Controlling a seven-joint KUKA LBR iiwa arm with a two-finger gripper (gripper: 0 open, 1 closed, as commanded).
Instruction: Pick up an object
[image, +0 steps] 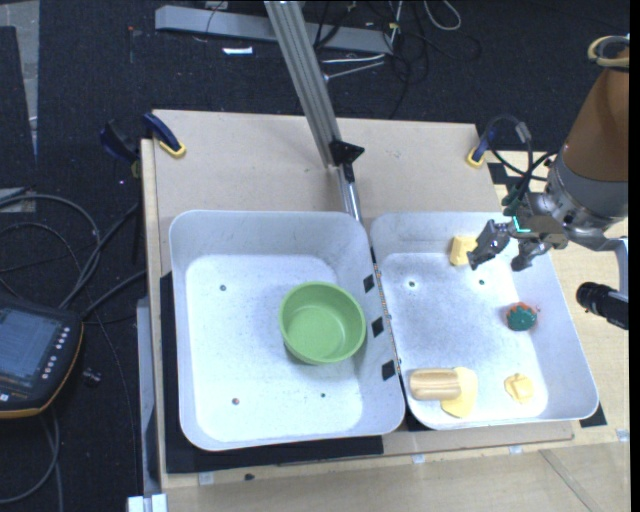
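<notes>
Tan tabletop (250, 165) with two white bins | gripper (507, 248) over right bin (440, 300), fingers spread, holding nothing | yellow block (461, 250) just left of gripper, near bin's far wall | teal ball (521, 317) below gripper, apart, bare floor around it | green bowl (322, 322) in left bin (220, 320), well left of gripper

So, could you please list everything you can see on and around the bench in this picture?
Bins: two, white, side by side on the bench.
Bowl: one, green, left bin.
Yellow block: one, right bin, far end, beside the gripper.
Teal ball: one, right bin, right side.
Tan roll: one, right bin, near edge.
Small yellow piece: one, right bin, near right corner.
Gripper: one, dark, open, above the right bin, holding nothing.
</notes>
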